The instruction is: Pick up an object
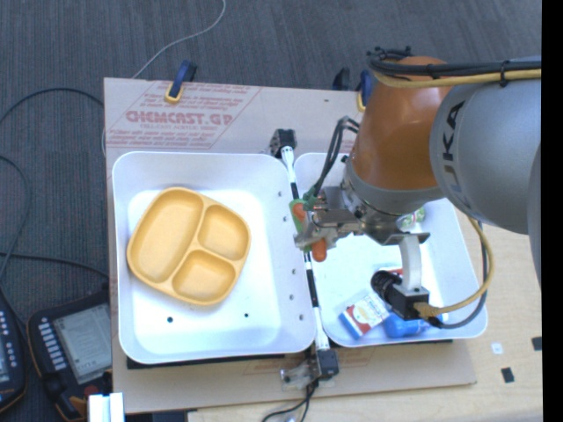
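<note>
so the gripper (310,229) is sitting over the left edge of the right bin (457,236), right by the rim where the two bins meet, and there's a small orange-red thing (318,251) poking out just under it. honestly i can't tell if the fingers are apart or clamped, the wrist hides too much, so i wouldn't call it held. the yellow divided plate (189,244) is over in the left bin (127,174), well apart. a red and white packet (363,315) and a blue piece (403,328) lie at the right bin's near edge. my take: lift slow and straight, since that rim is close enough to snag on.
</note>
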Robot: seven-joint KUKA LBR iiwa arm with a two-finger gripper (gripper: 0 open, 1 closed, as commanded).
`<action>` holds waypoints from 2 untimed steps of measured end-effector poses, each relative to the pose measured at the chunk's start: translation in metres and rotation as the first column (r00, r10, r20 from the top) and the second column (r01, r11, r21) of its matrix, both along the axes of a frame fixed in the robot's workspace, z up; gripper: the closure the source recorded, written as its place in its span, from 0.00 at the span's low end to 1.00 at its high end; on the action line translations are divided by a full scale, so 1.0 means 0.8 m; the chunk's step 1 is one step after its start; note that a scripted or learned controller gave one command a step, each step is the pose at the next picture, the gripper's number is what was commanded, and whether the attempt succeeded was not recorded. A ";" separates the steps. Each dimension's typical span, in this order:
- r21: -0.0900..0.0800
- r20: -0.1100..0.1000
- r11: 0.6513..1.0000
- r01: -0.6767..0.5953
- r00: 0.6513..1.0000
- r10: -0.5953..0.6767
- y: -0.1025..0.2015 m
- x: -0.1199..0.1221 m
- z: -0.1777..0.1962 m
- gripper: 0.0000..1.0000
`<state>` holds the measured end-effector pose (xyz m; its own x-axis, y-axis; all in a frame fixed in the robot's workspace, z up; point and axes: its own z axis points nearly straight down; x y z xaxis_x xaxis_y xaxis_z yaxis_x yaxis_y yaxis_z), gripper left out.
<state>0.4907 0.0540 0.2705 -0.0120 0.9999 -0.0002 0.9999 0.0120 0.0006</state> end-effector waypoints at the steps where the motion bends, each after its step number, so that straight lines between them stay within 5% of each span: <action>1: -0.001 0.000 1.000 -0.001 1.000 0.001 0.000 0.001 0.012 1.00; 2: 0.000 -0.003 1.000 0.010 1.000 -0.010 0.074 -0.009 0.000 1.00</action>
